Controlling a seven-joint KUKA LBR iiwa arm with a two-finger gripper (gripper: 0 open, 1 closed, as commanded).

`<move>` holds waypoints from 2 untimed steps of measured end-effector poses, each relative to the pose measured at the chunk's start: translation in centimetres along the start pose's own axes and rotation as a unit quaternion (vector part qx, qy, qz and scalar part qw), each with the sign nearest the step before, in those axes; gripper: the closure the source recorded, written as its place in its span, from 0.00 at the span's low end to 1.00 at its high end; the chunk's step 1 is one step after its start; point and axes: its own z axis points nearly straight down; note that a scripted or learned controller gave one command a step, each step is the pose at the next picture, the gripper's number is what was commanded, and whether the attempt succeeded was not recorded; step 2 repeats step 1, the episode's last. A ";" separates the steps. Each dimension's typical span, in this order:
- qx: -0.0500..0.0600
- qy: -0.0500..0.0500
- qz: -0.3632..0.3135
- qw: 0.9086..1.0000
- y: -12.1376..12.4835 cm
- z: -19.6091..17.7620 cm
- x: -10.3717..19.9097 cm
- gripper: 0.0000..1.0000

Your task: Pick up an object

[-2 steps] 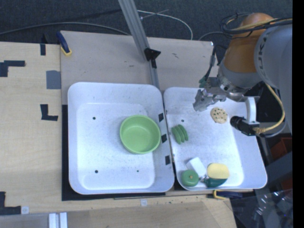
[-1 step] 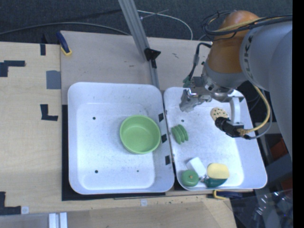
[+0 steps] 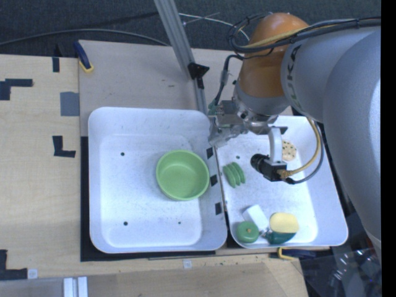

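In the left bin (image 3: 105,166) lies a light green bowl (image 3: 182,175), right of the middle. The right bin (image 3: 322,221) holds a green ridged piece (image 3: 234,174) near its left wall and a speckled tan piece (image 3: 288,150) partly under the arm. At its front edge lie a white block (image 3: 255,215), a small green round piece (image 3: 247,232) and a yellow piece (image 3: 284,221) lying on a teal one (image 3: 282,237). My gripper (image 3: 224,127) hangs over the back left corner of the right bin, close to the wall between the bins, just behind the ridged piece.
A grey slanted pole (image 3: 176,36) rises behind the bins. The arm's grey body and orange band (image 3: 272,36) cover the back right of the right bin. A black cylinder with a yellow cable (image 3: 267,167) hangs off the wrist above the bin floor.
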 end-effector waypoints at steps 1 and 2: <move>0.001 -0.001 0.001 1.000 -1.6 0.6 5.2 1.00; 0.001 -0.001 0.001 1.000 -1.6 0.6 5.2 1.00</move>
